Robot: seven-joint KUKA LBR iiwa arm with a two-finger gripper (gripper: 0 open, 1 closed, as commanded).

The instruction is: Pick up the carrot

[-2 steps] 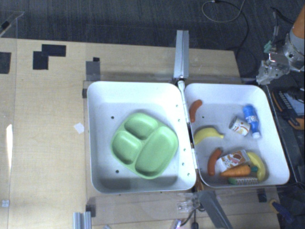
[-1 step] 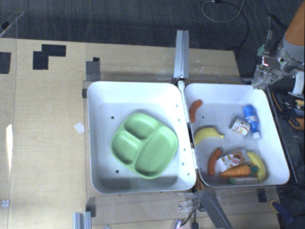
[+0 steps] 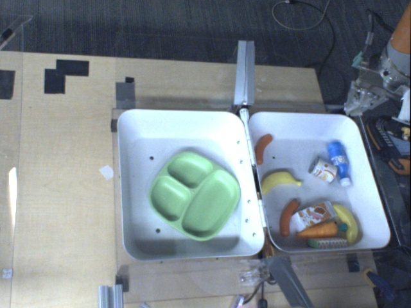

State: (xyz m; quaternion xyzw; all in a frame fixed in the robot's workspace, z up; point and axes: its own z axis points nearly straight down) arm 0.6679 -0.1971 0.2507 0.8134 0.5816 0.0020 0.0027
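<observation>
The carrot (image 3: 319, 231) is orange and lies flat near the front edge of the right bin (image 3: 369, 172), just in front of a small printed packet (image 3: 313, 214) and beside a yellow banana (image 3: 347, 222). My gripper (image 3: 365, 100) hangs outside the bin's far right corner, well away from the carrot and high above the bench. Nothing shows between its tips.
The right bin also holds two red sausages (image 3: 263, 147) (image 3: 288, 215), a second banana (image 3: 280, 181), a blue bottle (image 3: 338, 160) and a small carton (image 3: 323, 170). A green divided plate (image 3: 195, 194) lies in the left bin (image 3: 135, 172). A metal post (image 3: 244, 76) stands between the bins at the back.
</observation>
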